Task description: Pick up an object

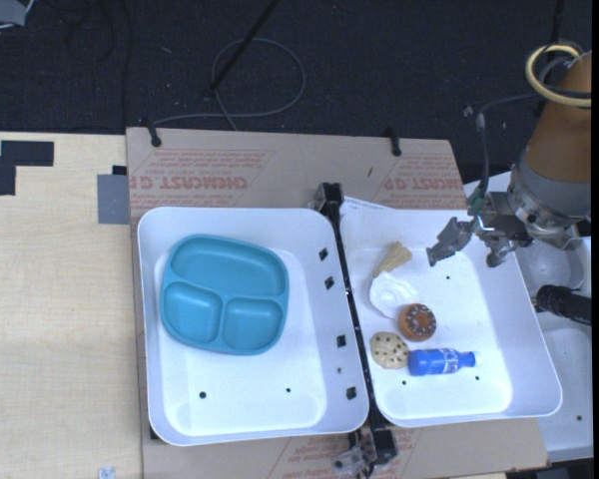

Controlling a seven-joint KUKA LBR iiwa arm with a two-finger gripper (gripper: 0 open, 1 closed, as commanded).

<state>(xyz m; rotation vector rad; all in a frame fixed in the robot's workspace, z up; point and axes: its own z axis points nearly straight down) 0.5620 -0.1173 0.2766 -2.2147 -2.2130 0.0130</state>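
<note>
The right bin (519, 387) holds several small items. A tan wedge (394, 258) lies near its upper left, with a white lump (387, 293) just below it. A chocolate donut (416, 321), a speckled cookie (387, 349) and a blue bottle (439, 361) lying on its side sit lower down. My gripper (471, 248) hangs over the bin's upper right part, right of the wedge and apart from every item. It is open and holds nothing.
The left bin (180, 397) carries a blue divided plate (225, 295). A black divider (344, 307) runs between the bins. Cardboard lies under both bins, and wooden bench top spreads to the left. Cables trail across the dark floor behind.
</note>
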